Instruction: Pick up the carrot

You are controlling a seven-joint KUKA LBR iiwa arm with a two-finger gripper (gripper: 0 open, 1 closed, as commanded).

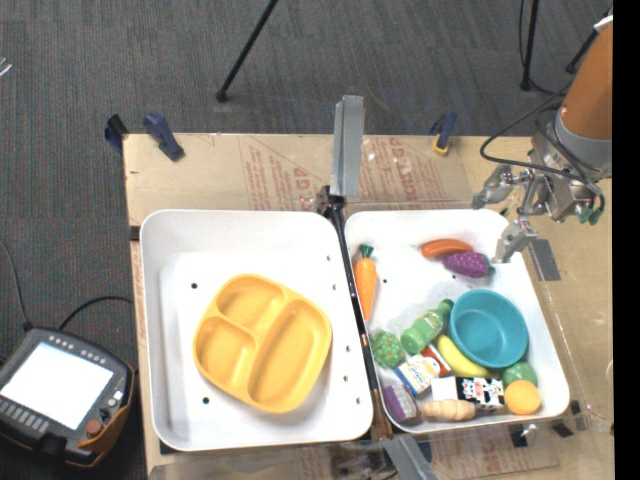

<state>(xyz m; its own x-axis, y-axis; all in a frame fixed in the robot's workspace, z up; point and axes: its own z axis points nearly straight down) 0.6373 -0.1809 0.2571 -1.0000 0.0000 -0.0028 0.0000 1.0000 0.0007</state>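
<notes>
Orange and tipped with green, the carrot (366, 282) lies in the right bin (553, 343), tight against that bin's left wall, leaf end toward the far side and point toward me. I see nothing touching it except the bin floor; a green bumpy vegetable (386, 348) sits just past its tip.

My gripper (518, 230) hangs over the far right corner of the same bin, well apart from the carrot, with the arm's orange band (594, 73) above it at the frame's right. I cannot tell how the gripper is set from this angle. Just beside it in the bin lie a bunch of purple grapes (466, 263) and an orange-red piece (444, 248) behind them.

Nearer to me the right bin holds a teal bowl (489, 329), a green bottle (426, 328), a banana (462, 357), a small milk carton (481, 391) and an orange fruit (522, 397), all crowded together.

I see a yellow divided plate (263, 340) in the left bin (160, 298). Both bins rest on the cardboard-covered worktop (250, 173), and a teach pendant (55, 393) lies on the floor at lower left.
</notes>
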